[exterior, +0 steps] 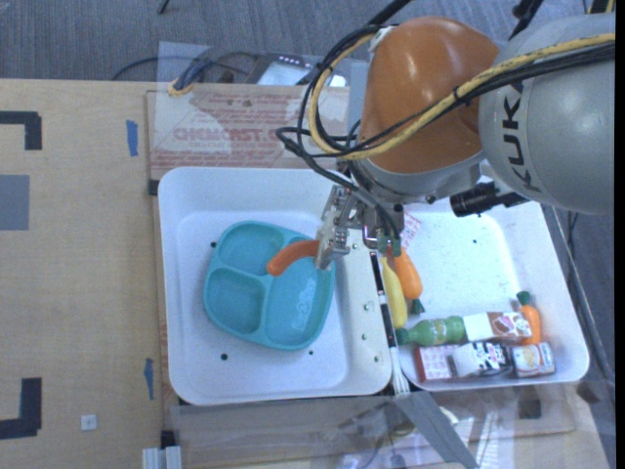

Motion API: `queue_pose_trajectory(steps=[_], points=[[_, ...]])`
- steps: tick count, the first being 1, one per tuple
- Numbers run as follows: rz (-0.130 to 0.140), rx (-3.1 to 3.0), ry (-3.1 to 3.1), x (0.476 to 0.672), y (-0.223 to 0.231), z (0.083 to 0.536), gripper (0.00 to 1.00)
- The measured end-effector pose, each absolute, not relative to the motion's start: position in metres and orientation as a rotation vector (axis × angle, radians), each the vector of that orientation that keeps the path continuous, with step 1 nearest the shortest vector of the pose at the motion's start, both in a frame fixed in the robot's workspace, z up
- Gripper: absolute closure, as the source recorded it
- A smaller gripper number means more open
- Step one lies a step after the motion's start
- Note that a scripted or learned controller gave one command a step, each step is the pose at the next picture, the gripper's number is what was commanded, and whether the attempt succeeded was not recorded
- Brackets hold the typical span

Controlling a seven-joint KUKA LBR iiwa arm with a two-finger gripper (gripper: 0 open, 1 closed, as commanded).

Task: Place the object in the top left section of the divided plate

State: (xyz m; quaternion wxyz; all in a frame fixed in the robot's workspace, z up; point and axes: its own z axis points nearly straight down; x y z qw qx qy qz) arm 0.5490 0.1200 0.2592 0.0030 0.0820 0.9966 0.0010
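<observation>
A turquoise divided plate [256,296] lies in the left white bin [186,213]. An orange sausage-shaped object [291,256] hangs tilted over the plate's upper right rim, its left end lower and near the top section. My gripper [328,249] reaches down from under the orange wrist dome [425,91], and its fingers are shut on the right end of the orange object. The arm hides the bin's far right corner.
The right bin [469,252] holds a yellow banana-like piece [395,299], an orange carrot [409,276], a green bottle [436,332], small food boxes [483,358] and a little carrot [530,318]. A cardboard sheet [234,135] lies behind the bins.
</observation>
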Motion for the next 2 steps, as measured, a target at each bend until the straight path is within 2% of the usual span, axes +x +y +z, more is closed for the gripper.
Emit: queue_pose_trajectory(steps=[1, 2], points=[[0.002, 0.562, 3.09, 0.566, 0.126, 0.221, 1.0], [0.001, 0.515, 3.099, 0.504, 0.14, 0.196, 1.0]])
